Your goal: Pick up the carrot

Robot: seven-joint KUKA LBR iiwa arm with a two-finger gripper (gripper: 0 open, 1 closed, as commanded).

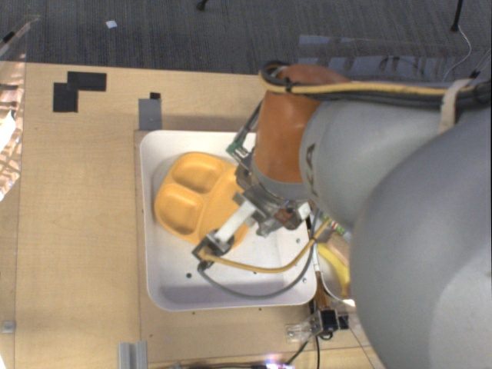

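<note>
My gripper point(257, 200) hangs low over the right half of the left white bin point(147, 237), beneath the orange wrist band. It is seen from above, and the wrist covers whatever lies under it. Right beside it, to the left, a large yellow-orange lobed object point(187, 194) rests on the bin floor and reaches in under the gripper's edge. I cannot make out anything orange and carrot-shaped next to the gripper. The grey arm covers nearly all of the right bin.
A sliver of something yellow point(336, 264) peeks out under the arm at the right. The left bin's front floor point(184, 279) is bare white. Black patches point(77, 89) and a small grey block point(150, 114) sit on the wooden bench behind the bin.
</note>
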